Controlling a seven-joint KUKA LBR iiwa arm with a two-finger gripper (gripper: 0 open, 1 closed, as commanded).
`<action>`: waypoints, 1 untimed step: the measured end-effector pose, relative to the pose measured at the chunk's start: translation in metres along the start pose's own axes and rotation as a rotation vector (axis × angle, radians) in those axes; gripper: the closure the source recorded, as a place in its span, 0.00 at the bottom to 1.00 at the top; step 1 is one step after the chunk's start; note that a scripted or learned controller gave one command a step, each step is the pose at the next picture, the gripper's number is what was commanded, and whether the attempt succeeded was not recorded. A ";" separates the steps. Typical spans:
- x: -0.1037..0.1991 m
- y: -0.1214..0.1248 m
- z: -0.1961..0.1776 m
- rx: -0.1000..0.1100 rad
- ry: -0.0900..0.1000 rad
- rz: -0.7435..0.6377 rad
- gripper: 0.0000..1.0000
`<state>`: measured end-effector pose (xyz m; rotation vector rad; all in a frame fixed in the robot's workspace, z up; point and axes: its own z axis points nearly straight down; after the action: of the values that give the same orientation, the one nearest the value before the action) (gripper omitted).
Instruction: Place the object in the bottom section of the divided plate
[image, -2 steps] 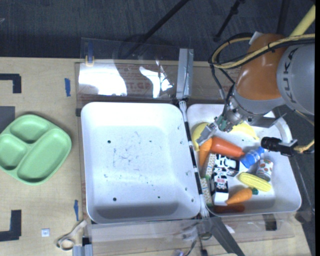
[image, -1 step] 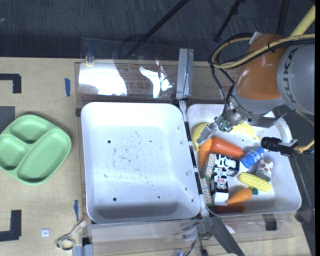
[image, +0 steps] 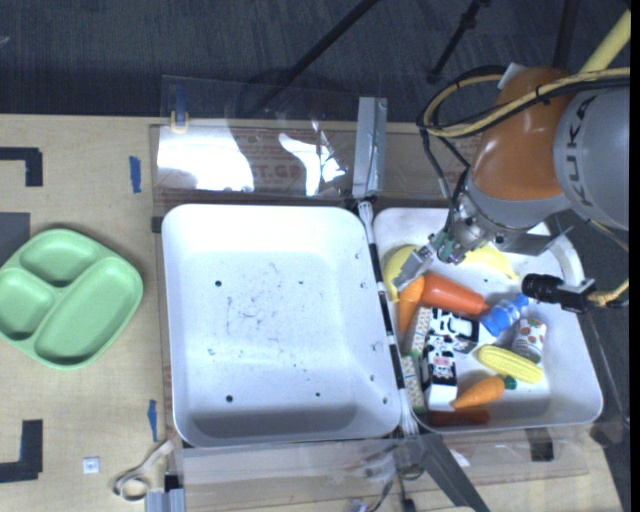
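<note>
The claw hangs low over the upper left part of the right bin, just above a yellow banana-like piece; whether its grip is open or closed cannot be told at this angle, and nothing is visibly held. Directly below it lie two orange carrot-like toys, one crossing the other. Farther down the same bin are a blue-capped bottle, a yellow corn cob, a black-and-white box and a small carrot. The left bin adjoins it across a shared rim. Well apart, at the left of the tabletop, rests the green divided plate, its largest section toward the lower right.
</note>
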<state>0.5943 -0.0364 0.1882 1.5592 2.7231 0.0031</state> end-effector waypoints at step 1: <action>-0.001 -0.035 -0.236 0.000 0.000 -0.030 0.00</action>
<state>0.5640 -0.0550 0.4239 1.5175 2.7464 0.0022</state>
